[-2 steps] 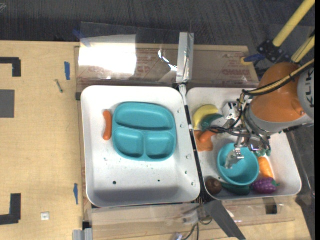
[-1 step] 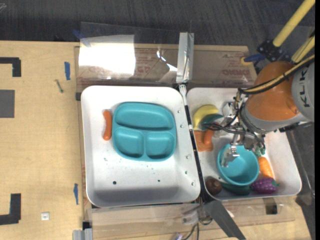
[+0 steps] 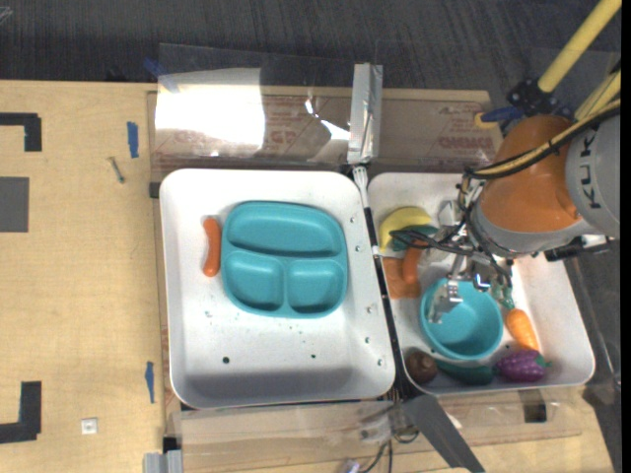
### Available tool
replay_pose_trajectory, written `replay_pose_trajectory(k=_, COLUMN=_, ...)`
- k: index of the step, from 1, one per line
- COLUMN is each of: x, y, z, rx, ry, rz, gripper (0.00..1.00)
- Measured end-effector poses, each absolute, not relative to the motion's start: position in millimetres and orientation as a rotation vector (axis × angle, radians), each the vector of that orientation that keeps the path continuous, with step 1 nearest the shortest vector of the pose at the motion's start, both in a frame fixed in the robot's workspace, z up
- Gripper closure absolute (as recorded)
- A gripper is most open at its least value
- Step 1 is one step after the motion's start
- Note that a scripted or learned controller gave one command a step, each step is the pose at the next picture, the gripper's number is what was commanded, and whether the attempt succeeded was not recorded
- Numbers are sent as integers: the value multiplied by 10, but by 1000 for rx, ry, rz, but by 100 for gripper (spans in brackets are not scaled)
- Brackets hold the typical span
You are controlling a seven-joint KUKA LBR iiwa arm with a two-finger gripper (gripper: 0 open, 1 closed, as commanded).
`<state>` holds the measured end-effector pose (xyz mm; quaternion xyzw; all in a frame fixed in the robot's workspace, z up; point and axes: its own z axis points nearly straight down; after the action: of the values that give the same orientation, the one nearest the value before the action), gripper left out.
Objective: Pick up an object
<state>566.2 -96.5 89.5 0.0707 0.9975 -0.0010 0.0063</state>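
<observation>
Hovering tool (image 3: 455,299) over teal bowl (image 3: 461,325) near right bin's (image 3: 582,353) front edge, carrot (image 3: 521,329) just right; grip state unreadable

The right bin (image 3: 582,358) is crowded: a teal bowl (image 3: 463,328), carrot (image 3: 522,329), purple grapes (image 3: 522,366) and a yellow item (image 3: 404,222) sit close together. In the left bin (image 3: 187,294), open floor surrounds the teal divided plate (image 3: 285,256), with an orange sausage (image 3: 211,245) just beside it.

Two white bins sit side by side: the left bin (image 3: 187,343) and the right bin (image 3: 577,348). One teal divided tray (image 3: 286,256), one teal bowl (image 3: 463,328), two orange carrots (image 3: 211,245) (image 3: 522,329), one purple grape bunch (image 3: 521,366), one yellow banana (image 3: 404,221), one brown round piece (image 3: 422,367).
</observation>
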Motion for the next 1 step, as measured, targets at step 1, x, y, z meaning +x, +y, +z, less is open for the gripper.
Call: replay_pose_trajectory(k=1, x=6485, y=-1008, z=891, rx=-71, ry=3154, rz=0, gripper=0)
